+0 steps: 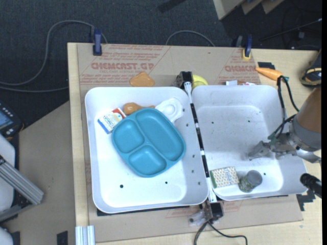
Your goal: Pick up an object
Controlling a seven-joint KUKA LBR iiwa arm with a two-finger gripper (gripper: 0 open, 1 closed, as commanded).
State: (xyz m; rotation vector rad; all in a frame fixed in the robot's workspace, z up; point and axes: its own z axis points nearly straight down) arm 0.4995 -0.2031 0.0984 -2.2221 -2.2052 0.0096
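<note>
Claw (258, 152): 3 o'clock in right bin (230, 111), grip state unreadable.
Grey cup (250, 180): likely light, stiff; pinch rim.

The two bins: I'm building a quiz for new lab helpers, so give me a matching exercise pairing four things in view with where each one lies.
Things:
1. blue divided plate
2. grey round object
3. gripper
4. orange lump

Places:
A. on the bench behind the left bin
B. right bin, front edge
C. middle of the left bin
D. right side of the right bin

Pairs: 1-C, 2-B, 3-D, 4-A
</note>
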